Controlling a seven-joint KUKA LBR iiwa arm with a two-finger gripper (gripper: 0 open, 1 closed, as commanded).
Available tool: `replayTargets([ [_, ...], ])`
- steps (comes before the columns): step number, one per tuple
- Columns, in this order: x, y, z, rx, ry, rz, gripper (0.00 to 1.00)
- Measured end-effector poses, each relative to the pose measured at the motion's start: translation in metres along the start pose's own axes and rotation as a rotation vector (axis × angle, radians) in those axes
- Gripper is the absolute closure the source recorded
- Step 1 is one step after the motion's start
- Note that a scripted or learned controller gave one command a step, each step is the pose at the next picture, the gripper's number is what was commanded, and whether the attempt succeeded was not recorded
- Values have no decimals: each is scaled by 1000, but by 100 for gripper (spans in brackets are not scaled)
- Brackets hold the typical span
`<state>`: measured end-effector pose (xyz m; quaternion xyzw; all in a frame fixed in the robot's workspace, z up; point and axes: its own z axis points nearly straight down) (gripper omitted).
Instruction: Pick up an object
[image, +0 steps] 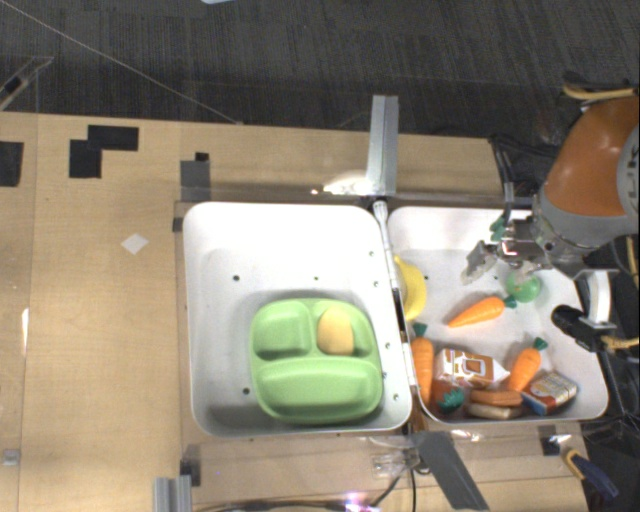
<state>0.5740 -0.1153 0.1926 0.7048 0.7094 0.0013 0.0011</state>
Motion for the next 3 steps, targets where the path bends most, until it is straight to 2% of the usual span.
replayTargets([
  [1,-41,-8,89,-19,-7,-49,0],
  [2,-69,11,95,-25,-9,-62,0],
  [3,-89,19,96,-23,-5,-67,0],
])
